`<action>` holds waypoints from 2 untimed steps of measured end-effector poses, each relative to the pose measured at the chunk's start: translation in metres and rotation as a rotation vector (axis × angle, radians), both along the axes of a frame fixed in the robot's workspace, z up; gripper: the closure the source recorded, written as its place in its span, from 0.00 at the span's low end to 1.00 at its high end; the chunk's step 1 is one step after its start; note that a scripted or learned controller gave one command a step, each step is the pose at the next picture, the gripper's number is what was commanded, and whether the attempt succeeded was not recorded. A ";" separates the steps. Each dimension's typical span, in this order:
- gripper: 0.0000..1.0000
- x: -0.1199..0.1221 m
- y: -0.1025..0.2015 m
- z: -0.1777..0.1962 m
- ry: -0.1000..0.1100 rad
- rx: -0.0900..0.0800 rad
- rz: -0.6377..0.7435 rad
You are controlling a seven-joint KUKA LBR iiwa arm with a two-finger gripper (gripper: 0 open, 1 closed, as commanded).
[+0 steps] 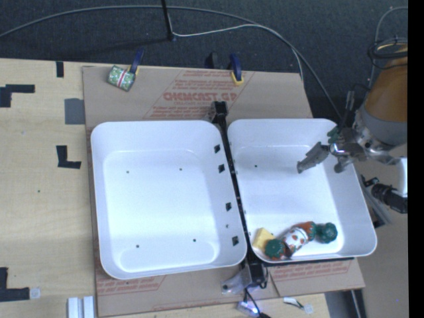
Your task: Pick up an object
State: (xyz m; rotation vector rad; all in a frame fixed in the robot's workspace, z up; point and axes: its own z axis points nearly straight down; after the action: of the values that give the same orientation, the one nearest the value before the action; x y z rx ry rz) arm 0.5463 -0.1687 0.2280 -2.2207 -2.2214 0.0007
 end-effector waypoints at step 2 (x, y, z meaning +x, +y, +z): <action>0.00 0.027 -0.049 -0.143 -0.002 -0.001 -0.002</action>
State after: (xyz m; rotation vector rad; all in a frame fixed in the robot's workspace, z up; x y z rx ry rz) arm 0.5729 -0.2178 0.0847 -2.2238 -2.2209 -0.0002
